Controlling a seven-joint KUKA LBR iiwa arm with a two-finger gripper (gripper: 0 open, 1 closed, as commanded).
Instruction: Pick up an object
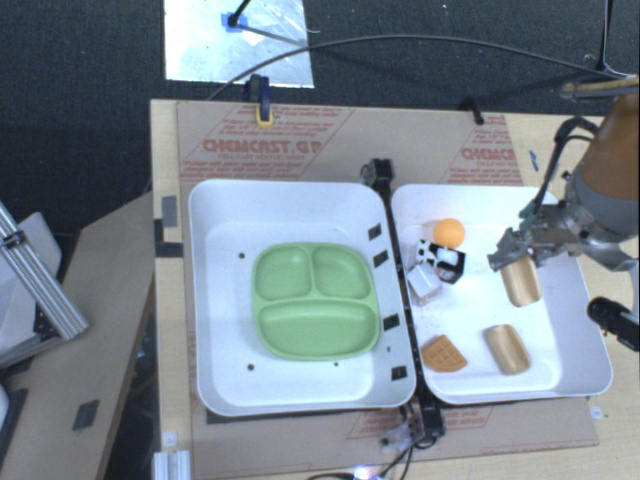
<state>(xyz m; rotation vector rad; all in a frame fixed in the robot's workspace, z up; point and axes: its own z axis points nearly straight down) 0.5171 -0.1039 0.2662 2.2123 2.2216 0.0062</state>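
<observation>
Looking down on the bench, you find the gripper (pixel 508 255) hanging over the right bin (pixel 575 313), at about two o'clock from that bin's middle. A tan cylinder (pixel 520 283) lies just beneath it, touching or nearly touching the tool. Whether the tool is apart or clamped on that cylinder you cannot tell from this slant, since the wrist hides the tips.

Any of the loose things in this bin would serve the task. An orange ball (pixel 449 232) sits at ten o'clock, just beside a black-and-white toy (pixel 441 260) and a small pale block (pixel 422 283) hard against the divider. A tan wedge (pixel 443 354) lies at seven o'clock, and a second tan cylinder (pixel 507 349) at five o'clock, well apart from the rest.

To my eye, the arm hangs where it does because the near cylinder lies free of neighbours, giving room on both sides. The left bin (pixel 215 268) carries a green divided plate (pixel 315 301), lying flat, probably too broad to grasp.
</observation>
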